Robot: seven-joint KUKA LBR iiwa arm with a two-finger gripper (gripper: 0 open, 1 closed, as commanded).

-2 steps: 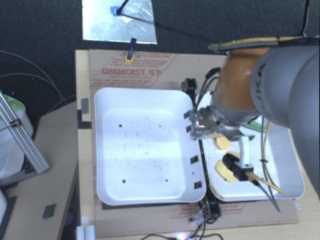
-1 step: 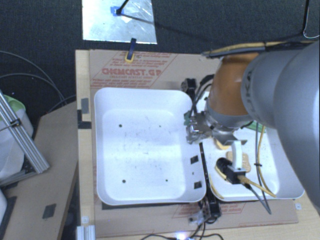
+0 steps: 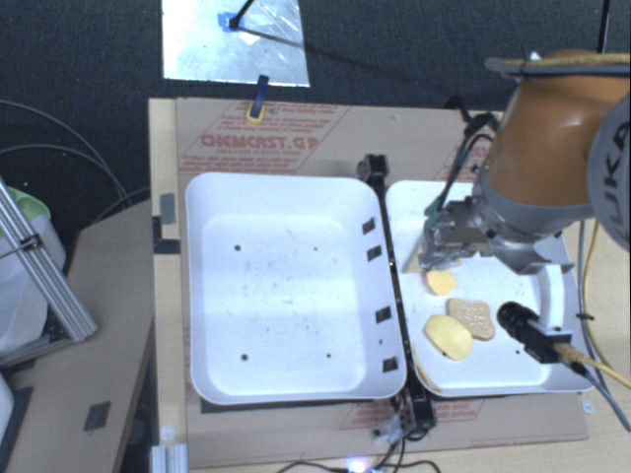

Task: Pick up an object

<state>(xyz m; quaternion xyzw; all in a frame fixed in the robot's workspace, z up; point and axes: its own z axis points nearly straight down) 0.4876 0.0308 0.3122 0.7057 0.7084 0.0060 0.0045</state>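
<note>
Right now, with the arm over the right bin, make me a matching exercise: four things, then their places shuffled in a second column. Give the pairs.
1 gripper
2 small yellow piece
3 tan bumpy piece
4 yellow oval lump

A nearest the right bin's front rim
B farther back than all three pieces
C just in front of the gripper
D rightmost of the three pieces

Pairs: 1-B, 2-C, 3-D, 4-A

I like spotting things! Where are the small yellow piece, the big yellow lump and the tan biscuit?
small yellow piece (image 3: 441, 283), camera view, its middle.
big yellow lump (image 3: 449, 337), camera view, its middle.
tan biscuit (image 3: 475, 317), camera view, its top.
</note>
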